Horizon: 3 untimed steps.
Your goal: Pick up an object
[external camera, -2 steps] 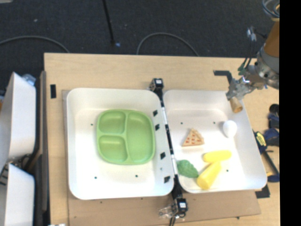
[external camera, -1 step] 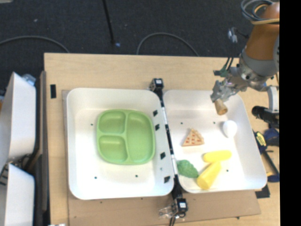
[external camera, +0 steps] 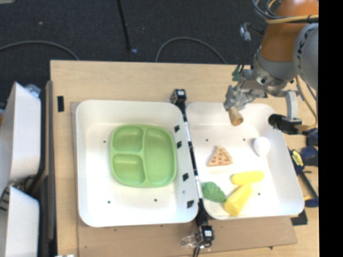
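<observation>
Lift step appears in hand: the tool hangs over the right bin's far edge pinching a tan cork, so next it needs only raising clear.

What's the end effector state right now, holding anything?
End effector: a small tan object sits at its tip over the right bin; whether it is gripped, or open versus closed, cannot be told.

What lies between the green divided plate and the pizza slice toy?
In the camera view, the two bins' adjoining walls, with black clips on them, run between the green divided plate and the pizza slice toy.
</observation>
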Motion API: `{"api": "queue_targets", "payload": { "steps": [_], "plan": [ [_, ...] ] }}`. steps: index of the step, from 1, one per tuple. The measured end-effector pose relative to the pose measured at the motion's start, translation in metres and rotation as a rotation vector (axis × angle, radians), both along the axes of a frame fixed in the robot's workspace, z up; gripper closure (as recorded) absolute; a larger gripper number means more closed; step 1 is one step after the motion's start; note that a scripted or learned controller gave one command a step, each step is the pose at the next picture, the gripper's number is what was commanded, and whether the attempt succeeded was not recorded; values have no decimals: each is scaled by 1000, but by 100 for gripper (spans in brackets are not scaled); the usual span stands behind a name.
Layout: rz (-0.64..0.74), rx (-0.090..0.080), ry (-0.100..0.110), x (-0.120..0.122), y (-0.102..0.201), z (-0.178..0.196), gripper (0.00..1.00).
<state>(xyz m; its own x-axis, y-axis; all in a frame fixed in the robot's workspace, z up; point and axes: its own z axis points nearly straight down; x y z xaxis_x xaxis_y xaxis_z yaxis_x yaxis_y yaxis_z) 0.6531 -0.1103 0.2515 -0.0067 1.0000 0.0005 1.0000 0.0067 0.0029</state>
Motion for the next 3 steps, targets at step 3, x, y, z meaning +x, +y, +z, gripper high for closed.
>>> {"api": "queue_targets", "payload": {
  "steps": [3],
  "plan": [
    [0, 0, 0, 16, 167, 10, 100]
  ]
}}
